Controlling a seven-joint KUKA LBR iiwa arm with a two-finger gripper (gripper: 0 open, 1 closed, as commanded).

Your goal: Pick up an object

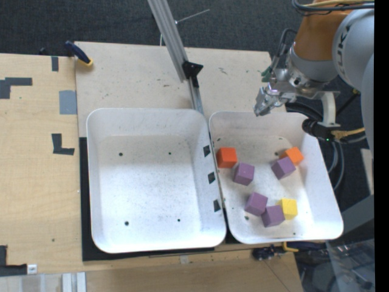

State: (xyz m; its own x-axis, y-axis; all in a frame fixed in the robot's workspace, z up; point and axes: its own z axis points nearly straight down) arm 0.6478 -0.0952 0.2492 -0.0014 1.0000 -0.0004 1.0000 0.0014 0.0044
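Purple blocks (273, 215) and a yellow one (290, 208) sit untouched in the right bin (322, 224); the end effector (265, 105) hovers above its far rim, grip unreadable, so picking remains.

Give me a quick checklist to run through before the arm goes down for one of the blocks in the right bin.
1. Blocks present in the right bin: ok, six cubes.
2. Gripper free of any load: ok, nothing seen in it.
3. Gripper over a target: not ok, it hangs above the bin's far rim, away from every block.
4. Isolated target: ok, the orange cube nearest the divider has clear space around it.
5. Crowded ones: not ok, the yellow cube touches a purple cube.
6. Finger opening: cannot tell.
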